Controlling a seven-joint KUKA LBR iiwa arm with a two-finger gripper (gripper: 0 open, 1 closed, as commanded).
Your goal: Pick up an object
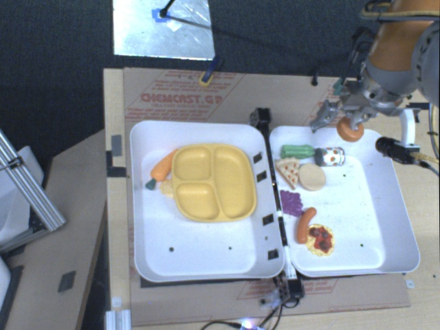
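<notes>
My gripper [346, 124] hangs over the back rim of the right bin [385, 212], near its far edge. A small round orange piece [351, 131] sits between the fingertips, and the gripper is shut on it. The piece looks lifted off the bin floor. Below and to the left lie a green vegetable [297, 151], a small red and white can [332, 157], a pizza slice [287, 171] and a round beige biscuit [312, 178].
Nearer the front of the right bin lie purple grapes [291, 202], a sausage [304, 225] and a yellow disc with red sauce [320, 240]. The left bin [158, 246] holds a yellow divided plate [210, 182] and a carrot [163, 165].
</notes>
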